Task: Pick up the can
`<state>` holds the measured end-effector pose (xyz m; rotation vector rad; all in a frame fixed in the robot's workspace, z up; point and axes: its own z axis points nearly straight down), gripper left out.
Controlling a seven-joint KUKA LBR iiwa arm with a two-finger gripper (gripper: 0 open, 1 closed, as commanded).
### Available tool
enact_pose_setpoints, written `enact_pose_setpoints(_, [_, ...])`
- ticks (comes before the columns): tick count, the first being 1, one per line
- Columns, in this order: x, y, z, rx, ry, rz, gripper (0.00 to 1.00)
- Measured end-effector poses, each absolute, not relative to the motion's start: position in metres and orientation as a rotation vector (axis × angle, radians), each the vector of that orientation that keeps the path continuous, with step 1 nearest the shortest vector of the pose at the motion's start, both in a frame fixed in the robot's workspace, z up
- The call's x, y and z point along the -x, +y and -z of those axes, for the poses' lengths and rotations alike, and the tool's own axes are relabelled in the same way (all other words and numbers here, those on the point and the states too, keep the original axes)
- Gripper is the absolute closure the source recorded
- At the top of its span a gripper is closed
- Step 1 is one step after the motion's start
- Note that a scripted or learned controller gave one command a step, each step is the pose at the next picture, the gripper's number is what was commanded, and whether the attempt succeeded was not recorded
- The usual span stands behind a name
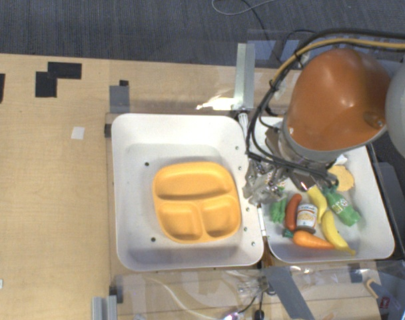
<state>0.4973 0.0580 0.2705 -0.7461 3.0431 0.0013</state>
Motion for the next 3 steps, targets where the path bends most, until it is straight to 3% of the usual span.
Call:
enact_pose_setpoints(1, [-0.5,0.059,-0.283,0.741,3.034,-0.002,1.0])
enact_pose_setpoints(2, [-0.535,-0.015,-0.245,0.581,3.079,0.001,1.0])
enact_pose_setpoints(3, [-0.497,0.014,-0.274,1.079,2.94,0.002,1.0])
